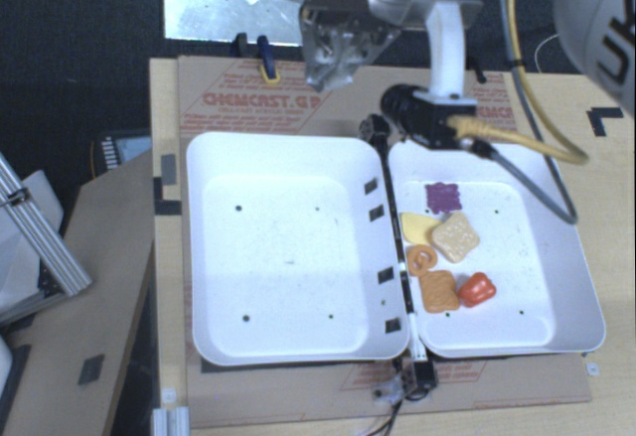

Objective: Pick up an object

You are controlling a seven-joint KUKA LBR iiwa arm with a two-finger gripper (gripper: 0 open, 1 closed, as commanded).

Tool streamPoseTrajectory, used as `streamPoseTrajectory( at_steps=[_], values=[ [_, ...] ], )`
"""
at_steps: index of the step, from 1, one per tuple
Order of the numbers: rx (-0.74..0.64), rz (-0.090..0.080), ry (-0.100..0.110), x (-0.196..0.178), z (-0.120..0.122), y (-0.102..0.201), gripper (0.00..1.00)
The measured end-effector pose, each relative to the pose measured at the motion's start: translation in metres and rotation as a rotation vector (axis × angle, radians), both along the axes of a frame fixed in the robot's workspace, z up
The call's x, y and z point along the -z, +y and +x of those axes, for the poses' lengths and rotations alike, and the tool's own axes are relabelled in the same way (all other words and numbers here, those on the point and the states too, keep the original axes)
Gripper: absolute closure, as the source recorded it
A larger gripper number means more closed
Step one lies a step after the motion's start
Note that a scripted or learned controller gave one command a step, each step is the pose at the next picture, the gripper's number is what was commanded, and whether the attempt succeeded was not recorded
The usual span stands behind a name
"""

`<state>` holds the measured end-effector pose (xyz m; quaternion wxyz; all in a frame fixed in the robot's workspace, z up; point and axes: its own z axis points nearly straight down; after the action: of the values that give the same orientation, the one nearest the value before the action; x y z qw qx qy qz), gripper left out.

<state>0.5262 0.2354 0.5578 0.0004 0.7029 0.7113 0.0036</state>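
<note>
The tool (333, 62) hangs high; its grip cannot be told. Toy foods lie below-right: descend squarely onto the red pepper (477, 289), which sits least crowded.

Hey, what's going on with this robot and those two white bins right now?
A grey robot arm reaches in over the bench, its hand hanging above the far edge of the bins, over the cardboard rather than any item. The right bin holds a small cluster of toy food: a purple piece, a yellow piece, a tan cracker, a small orange ring, an orange square and a red pepper. Nothing looks picked up yet; all lie in the bin.
</note>
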Motion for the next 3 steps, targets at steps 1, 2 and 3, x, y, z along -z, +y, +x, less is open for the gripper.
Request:
streamPoseTrajectory(
  at_steps=[1, 2, 3],
  values=[
    [-0.004, 0.001, -0.002, -0.011, 0.000, 0.000, 1.00],
    [-0.008, 0.002, -0.003, -0.022, 0.000, 0.001, 1.00],
    [-0.009, 0.002, -0.002, -0.022, 0.000, 0.001, 0.00]
  ],
)
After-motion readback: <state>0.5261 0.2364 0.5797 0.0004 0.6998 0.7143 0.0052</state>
